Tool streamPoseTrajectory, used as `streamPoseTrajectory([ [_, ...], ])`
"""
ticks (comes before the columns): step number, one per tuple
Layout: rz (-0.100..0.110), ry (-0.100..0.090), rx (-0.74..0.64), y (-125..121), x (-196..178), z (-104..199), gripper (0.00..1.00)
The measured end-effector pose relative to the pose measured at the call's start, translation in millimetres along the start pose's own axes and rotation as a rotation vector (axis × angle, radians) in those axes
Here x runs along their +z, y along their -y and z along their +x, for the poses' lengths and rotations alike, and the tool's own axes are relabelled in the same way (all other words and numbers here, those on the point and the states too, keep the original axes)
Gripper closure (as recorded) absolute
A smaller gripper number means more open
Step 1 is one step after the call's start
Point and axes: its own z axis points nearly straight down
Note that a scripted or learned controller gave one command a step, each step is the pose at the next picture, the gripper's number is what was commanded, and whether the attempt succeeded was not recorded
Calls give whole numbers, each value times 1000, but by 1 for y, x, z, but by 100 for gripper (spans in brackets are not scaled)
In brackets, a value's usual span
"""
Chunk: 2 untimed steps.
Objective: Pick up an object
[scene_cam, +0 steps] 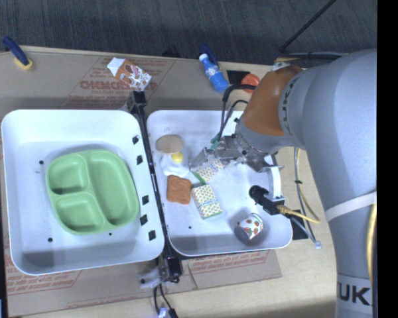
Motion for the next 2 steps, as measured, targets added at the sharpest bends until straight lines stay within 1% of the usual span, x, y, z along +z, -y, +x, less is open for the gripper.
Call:
streamPoseTrajectory([
  [1,0,0,-5,-1,-11,1,100],
  [2,1,1,-1,-8,-161,3,100],
])
